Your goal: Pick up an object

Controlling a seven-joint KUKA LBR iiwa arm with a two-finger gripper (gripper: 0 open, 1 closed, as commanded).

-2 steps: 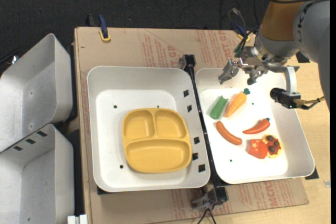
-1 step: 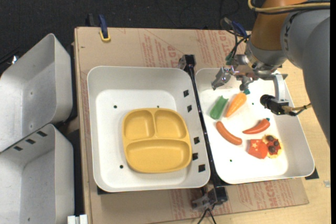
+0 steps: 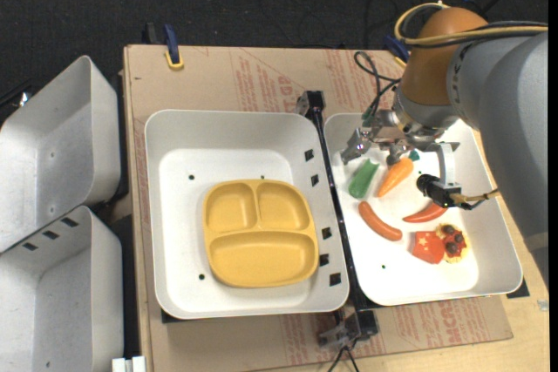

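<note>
The carrot (image 3: 397, 174) is lying in the far half of the right bin (image 3: 418, 279), just on the near side of the gripper (image 3: 392, 145). Its long axis is running at a slant, with the thick end pointing far and right, up toward the gripper, and the thin tip pointing near and left. Just to its left a green vegetable (image 3: 363, 179) is lying almost parallel to it, tilted a little more toward near-far. I cannot tell whether the two are touching.

The grey arm (image 3: 501, 91) is reaching in from the right, with its orange band (image 3: 436, 57) bending down over the far edge of the right bin, so the gripper is hanging above the far end of the carrot. Whether the gripper is open, closed or holding anything cannot be told from this angle.

Nearer in the same bin, a sausage (image 3: 380, 220) is lying with its axis running from far-left to near-right. A red chilli (image 3: 427, 212) is curving to its right, and a red piece of food with dark berries (image 3: 438, 244) is sitting nearest, toward the right.

The left bin (image 3: 174, 187) is holding a yellow divided plate (image 3: 260, 233), lying flat near its middle. Both bins are sitting side by side on the bench (image 3: 235, 74).
</note>
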